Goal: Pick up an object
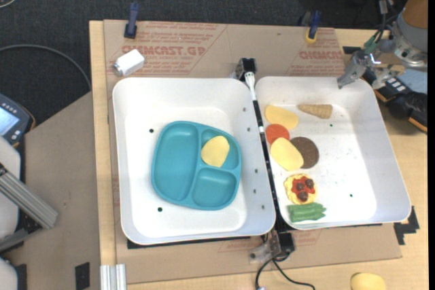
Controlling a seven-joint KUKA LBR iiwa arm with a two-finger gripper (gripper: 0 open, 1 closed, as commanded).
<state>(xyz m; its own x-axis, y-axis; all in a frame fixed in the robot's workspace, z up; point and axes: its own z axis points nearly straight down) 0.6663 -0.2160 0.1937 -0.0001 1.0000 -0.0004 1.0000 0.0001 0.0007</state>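
Where the bench carries two shallow white bins side by side, the left bin holds one teal divided plate with three compartments, and a single pale yellow oval piece lies in its upper right compartment. The right bin holds seven small toy food items, all grouped along its left half: one yellow oval near the top, one tan cone-shaped piece just beside it to the right, one orange-red round below, one pale yellow oval overlapping one brown disc, one small pizza slice with red toppings, and one green pea pod nearest the front edge. The grey arm enters from the upper right, its wrist angled down toward the far right corner of the right bin. The gripper hangs over that bin's back rim, well apart from the food, with nothing between its fingers; how far they are spread I cannot tell.
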